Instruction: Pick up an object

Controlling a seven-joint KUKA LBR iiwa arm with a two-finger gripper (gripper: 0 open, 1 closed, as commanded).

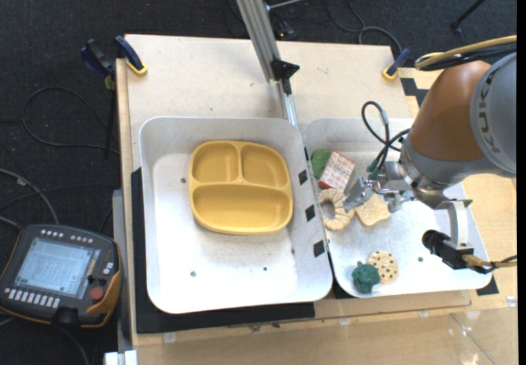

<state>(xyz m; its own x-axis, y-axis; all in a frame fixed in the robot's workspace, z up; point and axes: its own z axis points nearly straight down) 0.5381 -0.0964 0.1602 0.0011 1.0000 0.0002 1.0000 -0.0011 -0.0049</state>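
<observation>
The right bin (427, 228) holds several small items. A red-and-white packet (337, 169) lies beside a green piece (319, 164) near its left wall. Below them sits a pale ring-shaped snack (334, 213), with a tan toast-like slice (372, 211) next to it. A speckled cookie (383, 265) and a green broccoli toy (365, 275) rest near the front edge. My gripper (374, 193) hangs low over the bin, right above the tan slice and close to the packet. Nothing is visibly lifted.
In the left bin (164, 191) lies a yellow divided plate (241, 187). A metal pole (256, 14) slants down to the ridge between the bins. The bulky grey and orange arm (460, 121) covers the right bin's back right part. A teach pendant (53, 273) lies off the bench.
</observation>
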